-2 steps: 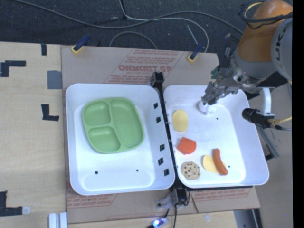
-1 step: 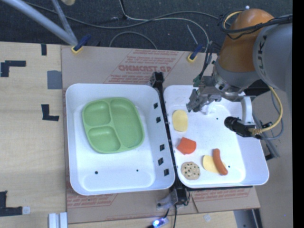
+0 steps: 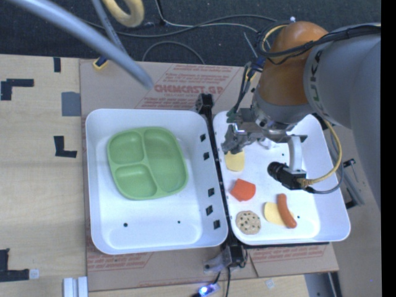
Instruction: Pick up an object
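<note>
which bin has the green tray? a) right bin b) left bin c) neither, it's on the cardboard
b: the green tray lies in the left bin, while the right bin holds the cookie and other food pieces.

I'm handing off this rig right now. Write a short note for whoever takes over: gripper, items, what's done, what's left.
Gripper: low in the right bin, just above the pale yellow piece; whether the fingers are open or shut cannot be told.
Items in right bin: yellow piece, orange-red block, cookie, sausage lying against a yellow slice.
Left bin: green divided plate.
Done: nothing visibly lifted.
Left: grasp and lift one item, likely the yellow piece.
</note>
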